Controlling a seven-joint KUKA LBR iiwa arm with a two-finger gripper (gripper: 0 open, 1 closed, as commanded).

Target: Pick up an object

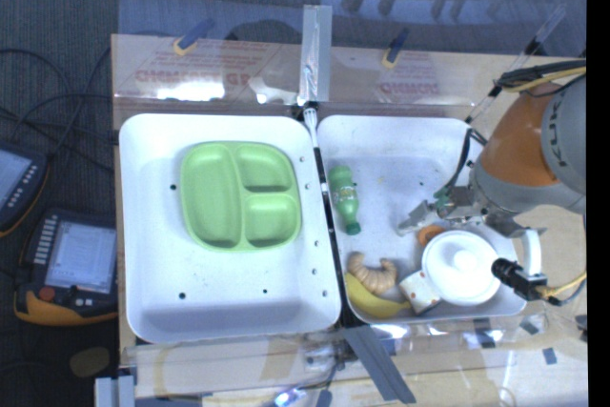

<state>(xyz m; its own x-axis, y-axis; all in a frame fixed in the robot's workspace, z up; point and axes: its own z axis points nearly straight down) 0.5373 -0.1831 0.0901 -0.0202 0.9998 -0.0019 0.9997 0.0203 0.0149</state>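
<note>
Right bin [381,133]: pincer [419,219] perhaps part-hidden.

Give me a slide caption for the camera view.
KUKA arm's tool reaches into the right bin near a green bottle and banana.

Grey KUKA arm [572,124] coming in with that bright orange band [519,148] above the wrist, a round white disc [460,267] at its end, black cables trailing alongside.
</note>
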